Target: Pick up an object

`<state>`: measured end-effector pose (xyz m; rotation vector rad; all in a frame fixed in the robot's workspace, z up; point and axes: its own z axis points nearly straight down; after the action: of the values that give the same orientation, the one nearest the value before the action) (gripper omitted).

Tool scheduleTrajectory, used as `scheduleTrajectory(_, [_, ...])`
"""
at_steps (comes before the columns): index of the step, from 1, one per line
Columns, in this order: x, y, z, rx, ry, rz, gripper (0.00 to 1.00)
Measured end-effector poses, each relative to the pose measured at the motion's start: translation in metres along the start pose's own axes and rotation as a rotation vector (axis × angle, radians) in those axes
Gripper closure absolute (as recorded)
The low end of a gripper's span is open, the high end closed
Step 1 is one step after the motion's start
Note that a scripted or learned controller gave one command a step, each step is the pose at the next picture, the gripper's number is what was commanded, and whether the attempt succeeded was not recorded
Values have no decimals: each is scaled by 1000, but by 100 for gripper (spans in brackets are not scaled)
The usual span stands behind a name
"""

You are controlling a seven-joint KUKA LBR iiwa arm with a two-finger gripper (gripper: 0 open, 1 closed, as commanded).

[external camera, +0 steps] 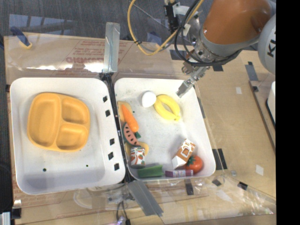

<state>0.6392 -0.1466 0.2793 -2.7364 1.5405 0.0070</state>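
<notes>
My gripper (188, 82) hangs over the far right corner of the right bin (201, 121), above and to the right of the yellow banana (167, 108). Nothing shows between its fingers. A white egg (148, 99) lies just left of the banana. Along the bin's left wall sit an orange carrot (130, 118), a watermelon slice (129, 135) and a small can (137, 156). Near the front lie a green vegetable (150, 171), a purple stick (179, 173), a small carton (184, 153) and a red tomato (195, 164).
The left bin (28, 172) holds a yellow divided plate (58, 121). A taped divider (112, 125) separates the two bins. Yellow and black cables (154, 18) loop behind the arm's orange band (234, 15).
</notes>
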Motion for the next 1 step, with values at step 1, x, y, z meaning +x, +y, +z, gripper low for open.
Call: scheduleTrajectory(1, [50,9,-60,5,6,-185,100])
